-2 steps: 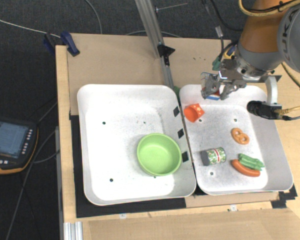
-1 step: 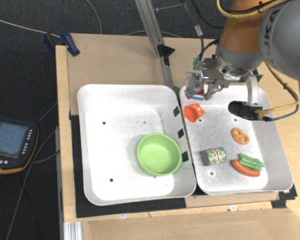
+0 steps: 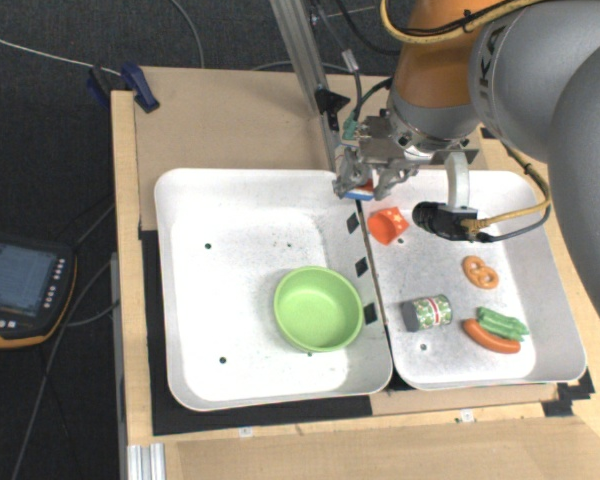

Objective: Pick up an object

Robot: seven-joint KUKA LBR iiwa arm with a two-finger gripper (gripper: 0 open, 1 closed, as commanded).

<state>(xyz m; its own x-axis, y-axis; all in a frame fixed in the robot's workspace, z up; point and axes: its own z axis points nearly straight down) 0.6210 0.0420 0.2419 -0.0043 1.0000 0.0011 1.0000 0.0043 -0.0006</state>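
Observation:
My gripper [image 3: 365, 183] hangs over the far edge of the bins, right where the two meet. A small blue bit [image 3: 359, 195] shows at its tip; I cannot tell what it is. Just below and to the right, an orange block [image 3: 385, 225] lies in the right bin [image 3: 540, 358]. That bin also holds an orange pretzel-shaped piece [image 3: 480, 271], a small grey can with a red and green label [image 3: 427, 313] on its side, and an orange carrot-like piece [image 3: 490, 338] with a green piece [image 3: 503, 322] against it.
A green bowl [image 3: 318, 308] stands upright in the left bin [image 3: 195, 268], near the wall shared with the right bin. A handheld pendant [image 3: 20, 288] lies off the bench at the left. A metal post [image 3: 305, 53] rises behind the bins.

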